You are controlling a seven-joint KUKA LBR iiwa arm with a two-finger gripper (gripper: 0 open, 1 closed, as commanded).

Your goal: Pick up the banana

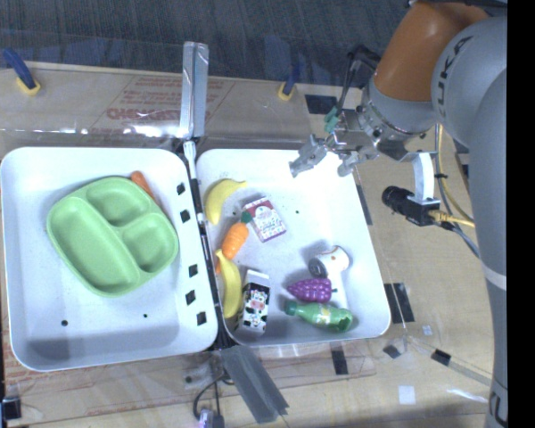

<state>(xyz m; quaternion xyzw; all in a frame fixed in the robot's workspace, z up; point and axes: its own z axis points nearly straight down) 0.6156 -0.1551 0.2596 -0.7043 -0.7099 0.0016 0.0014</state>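
Hovering over the far right corner of the right bin (pixel 366 266), the gripper (pixel 325 160) had its two fingers spread apart with nothing between them. One banana (pixel 219 197) lay at the bin's far left side, beside the divider — well apart from the gripper. A second banana (pixel 231 285) lay nearer the camera along the same wall, with a small carrot (pixel 235 239) between the two. Just right of the first banana sat a small carton with a strawberry picture (pixel 265 219). Toward the near side were a black-and-white milk carton (pixel 256 302), purple grapes (pixel 310 289), a green bottle (pixel 321 316) and a white toy (pixel 333 267). The left bin (pixel 36 328) held a green divided plate (pixel 112 234) — an orange object (pixel 141 184) peeked out at its far edge.
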